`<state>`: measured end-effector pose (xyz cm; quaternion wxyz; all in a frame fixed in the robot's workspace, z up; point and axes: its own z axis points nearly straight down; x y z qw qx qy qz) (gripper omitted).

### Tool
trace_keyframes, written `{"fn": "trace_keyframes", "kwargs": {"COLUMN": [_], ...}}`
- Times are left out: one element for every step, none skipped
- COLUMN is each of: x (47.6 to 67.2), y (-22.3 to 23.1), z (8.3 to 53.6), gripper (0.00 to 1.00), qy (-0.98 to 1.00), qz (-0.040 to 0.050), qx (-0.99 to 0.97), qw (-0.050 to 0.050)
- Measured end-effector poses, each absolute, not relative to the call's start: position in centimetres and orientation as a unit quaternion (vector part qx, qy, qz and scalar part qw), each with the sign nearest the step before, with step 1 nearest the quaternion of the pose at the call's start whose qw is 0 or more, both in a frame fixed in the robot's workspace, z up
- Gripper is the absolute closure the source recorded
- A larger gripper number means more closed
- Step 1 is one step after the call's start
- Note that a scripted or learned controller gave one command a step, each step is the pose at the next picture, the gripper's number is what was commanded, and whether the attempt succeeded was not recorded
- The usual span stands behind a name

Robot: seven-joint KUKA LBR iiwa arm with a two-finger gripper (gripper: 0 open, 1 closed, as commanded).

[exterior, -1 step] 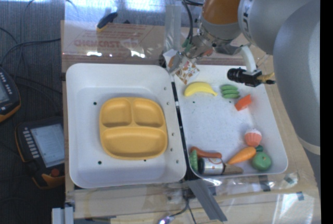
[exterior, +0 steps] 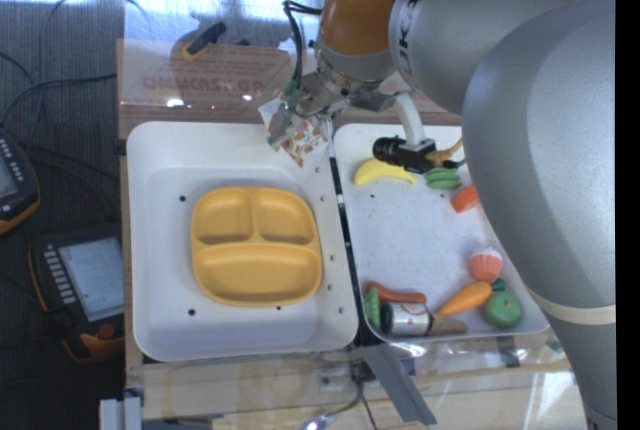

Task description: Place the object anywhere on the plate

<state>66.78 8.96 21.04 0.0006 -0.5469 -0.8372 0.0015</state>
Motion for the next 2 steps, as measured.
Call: {"fn": "trace_keyframes", "kwargs": {"x": [60.45,60.45], "y": [13.39,13.38], "z": [13.10,13.10], "gripper": [1.00,0.00], "qy": [-0.879,-0.879], "qz": [0.0006,0.0006], "qx": [-0.476,-0.476], "qw": [0.001,0.001]}}
